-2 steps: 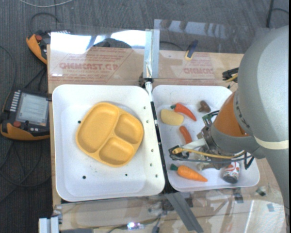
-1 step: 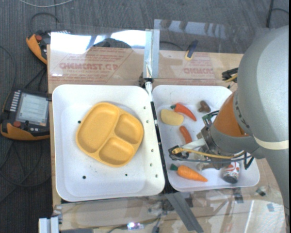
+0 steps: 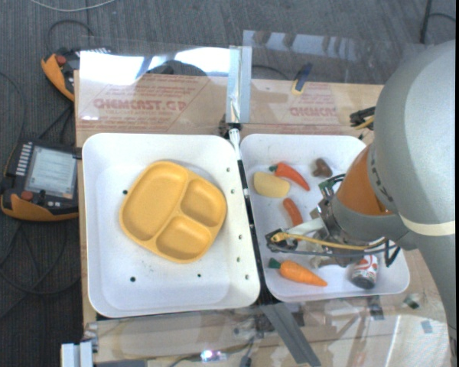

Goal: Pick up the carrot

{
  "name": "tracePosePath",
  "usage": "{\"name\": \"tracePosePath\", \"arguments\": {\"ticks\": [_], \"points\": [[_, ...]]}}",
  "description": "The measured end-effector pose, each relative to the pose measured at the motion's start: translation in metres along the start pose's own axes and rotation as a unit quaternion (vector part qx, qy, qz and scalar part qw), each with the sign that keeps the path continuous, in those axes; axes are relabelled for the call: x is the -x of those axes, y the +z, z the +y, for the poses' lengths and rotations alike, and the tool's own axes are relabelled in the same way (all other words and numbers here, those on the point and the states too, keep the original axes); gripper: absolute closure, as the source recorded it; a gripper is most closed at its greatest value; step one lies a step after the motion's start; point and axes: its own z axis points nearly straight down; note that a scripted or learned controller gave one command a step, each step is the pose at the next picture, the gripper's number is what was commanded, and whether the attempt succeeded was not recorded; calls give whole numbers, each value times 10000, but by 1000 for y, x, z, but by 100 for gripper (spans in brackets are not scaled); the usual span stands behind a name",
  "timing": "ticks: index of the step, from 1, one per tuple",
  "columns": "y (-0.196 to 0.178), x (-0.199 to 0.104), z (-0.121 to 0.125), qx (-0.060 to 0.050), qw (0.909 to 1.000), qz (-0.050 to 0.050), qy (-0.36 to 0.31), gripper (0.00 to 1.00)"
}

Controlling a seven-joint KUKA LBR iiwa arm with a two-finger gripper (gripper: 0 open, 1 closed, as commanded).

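1 carrot [image 3: 298, 274], loose in right bin [image 3: 340, 150]; my jaws close by, likely lining up, apart or together I cannot tell.

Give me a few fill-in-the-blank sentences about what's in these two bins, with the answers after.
1. The yellow plate has ___ compartments.
2. It lies in the view's ___ bin.
3. The carrot lies in the other bin; its stalk end is coloured ___.
4. The can sits to the view's ___ of the carrot.

Missing words: three; left; green; right.
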Motion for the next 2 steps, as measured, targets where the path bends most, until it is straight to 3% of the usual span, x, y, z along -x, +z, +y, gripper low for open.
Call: {"name": "tracePosePath", "arguments": {"ticks": [2], "points": [[0,0,1,-16,10000,-1,-21,100]]}}
